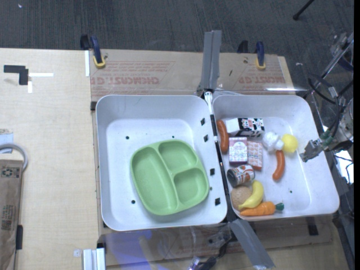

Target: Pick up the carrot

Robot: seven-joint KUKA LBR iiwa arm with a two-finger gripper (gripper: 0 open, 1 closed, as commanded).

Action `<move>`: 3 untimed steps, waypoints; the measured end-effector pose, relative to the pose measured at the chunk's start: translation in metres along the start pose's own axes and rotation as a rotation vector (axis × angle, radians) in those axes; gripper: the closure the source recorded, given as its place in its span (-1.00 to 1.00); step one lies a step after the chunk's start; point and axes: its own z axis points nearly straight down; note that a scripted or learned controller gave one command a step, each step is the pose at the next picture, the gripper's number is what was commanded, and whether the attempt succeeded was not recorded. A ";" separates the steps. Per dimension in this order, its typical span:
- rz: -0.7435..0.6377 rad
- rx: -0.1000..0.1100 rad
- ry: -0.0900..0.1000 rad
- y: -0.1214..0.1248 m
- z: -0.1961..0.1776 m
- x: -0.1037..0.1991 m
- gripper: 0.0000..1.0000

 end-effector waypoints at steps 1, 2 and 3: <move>0.043 0.003 0.003 0.006 0.094 0.031 1.00; 0.582 0.004 0.000 0.041 -0.002 0.003 1.00; 0.333 0.003 0.000 0.040 -0.037 -0.052 1.00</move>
